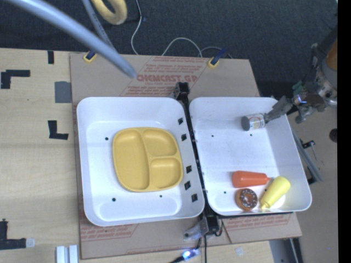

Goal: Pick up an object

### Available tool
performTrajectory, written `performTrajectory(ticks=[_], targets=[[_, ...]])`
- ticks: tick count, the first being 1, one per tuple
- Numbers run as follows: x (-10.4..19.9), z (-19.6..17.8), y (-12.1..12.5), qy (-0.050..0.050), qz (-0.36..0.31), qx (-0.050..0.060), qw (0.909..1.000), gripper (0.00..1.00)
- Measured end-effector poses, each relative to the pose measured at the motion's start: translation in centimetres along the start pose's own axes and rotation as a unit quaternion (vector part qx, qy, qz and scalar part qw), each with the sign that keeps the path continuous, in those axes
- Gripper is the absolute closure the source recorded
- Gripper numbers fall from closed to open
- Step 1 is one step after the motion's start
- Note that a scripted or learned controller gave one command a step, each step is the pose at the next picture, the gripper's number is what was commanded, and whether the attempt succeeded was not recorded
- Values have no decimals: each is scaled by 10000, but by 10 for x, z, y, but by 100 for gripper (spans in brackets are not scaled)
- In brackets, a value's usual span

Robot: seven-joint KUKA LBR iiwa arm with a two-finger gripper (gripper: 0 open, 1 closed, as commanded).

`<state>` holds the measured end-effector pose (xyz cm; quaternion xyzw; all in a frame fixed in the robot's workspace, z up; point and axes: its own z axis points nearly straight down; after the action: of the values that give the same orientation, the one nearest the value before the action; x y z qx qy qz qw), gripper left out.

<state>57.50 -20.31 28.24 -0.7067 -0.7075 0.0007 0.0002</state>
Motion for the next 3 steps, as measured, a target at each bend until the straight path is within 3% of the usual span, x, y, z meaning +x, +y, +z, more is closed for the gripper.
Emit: performTrajectory(ticks=[3], targets=[[-11,165,-5,6,-2,24,10000,0]])
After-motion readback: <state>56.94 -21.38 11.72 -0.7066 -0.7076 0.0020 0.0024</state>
